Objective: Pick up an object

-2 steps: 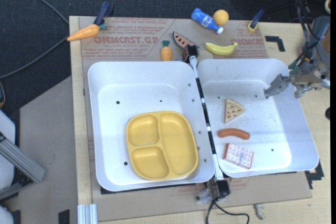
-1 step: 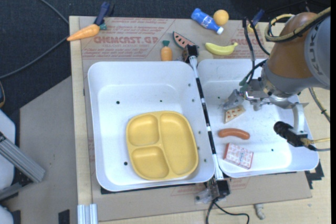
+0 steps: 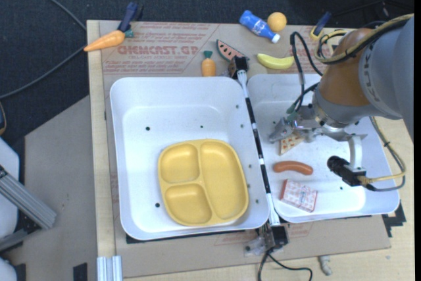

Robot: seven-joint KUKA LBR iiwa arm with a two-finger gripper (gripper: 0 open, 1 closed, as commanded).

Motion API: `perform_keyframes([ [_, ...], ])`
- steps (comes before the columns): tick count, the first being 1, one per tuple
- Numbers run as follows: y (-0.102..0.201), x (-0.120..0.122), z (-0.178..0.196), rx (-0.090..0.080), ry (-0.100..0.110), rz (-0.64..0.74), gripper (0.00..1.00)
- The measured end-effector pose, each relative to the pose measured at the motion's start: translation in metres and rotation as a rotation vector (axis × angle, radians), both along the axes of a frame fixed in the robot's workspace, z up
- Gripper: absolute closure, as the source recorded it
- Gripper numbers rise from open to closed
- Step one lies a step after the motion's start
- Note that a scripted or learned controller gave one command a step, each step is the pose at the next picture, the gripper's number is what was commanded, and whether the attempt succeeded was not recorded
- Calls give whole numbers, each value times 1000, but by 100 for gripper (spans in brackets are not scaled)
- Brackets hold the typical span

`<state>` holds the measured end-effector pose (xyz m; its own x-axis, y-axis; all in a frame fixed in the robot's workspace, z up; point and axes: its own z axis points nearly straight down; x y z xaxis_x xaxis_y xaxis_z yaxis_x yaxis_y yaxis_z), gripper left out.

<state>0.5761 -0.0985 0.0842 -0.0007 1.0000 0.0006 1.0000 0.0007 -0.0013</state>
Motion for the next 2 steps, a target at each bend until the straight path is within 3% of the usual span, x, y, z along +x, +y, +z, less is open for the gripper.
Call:
perform_keyframes([
  [1, 0, 0, 10, 0, -1, -1, 100],
  [2, 63, -22, 101, 0, -2, 1, 100],
])
